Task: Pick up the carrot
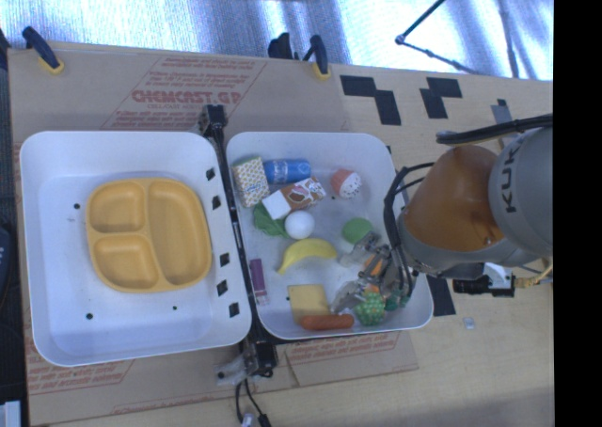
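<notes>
Gripper [372,275] down in the right bin [246,148], working at the carrot amid the clutter.

The carrot [375,267], a small orange sliver, lies at about four o'clock in the right bin, just beside the green leafy piece [373,308] and near the yellow block [307,299]; I cannot tell whether the fingers are apart or closed, nor whether anything sits between them. To do the grasp well, the fingers should straddle the carrot across its narrow width and lift straight up, keeping clear of the banana [307,252] at nine o'clock from it. The bench [169,96] is brown cardboard-like sheet; the left bin [38,228] carries a yellow divided plate [148,233]. Clamps [42,51] sit along the twelve o'clock edge.
</notes>
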`<action>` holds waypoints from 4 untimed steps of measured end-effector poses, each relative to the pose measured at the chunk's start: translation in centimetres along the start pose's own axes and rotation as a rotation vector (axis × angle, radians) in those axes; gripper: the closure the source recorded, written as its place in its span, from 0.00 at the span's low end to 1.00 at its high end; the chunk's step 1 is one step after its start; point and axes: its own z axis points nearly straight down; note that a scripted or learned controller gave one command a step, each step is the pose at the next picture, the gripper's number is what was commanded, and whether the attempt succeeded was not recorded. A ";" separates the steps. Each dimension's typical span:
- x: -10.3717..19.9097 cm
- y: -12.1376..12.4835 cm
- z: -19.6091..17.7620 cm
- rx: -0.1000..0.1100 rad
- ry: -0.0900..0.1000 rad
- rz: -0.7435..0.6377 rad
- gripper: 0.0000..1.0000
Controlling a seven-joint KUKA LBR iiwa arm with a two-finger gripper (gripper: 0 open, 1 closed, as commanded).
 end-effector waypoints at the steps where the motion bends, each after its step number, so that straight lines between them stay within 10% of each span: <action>1: -0.1 0.1 -1.0 0.000 -0.001 -0.003 1.00; 2: 4.2 7.5 -10.7 -0.001 -0.003 0.094 1.00; 3: 1.5 3.1 -13.8 0.001 -0.004 -0.125 1.00; 4: 0.7 1.2 -1.2 0.001 0.002 -0.197 1.00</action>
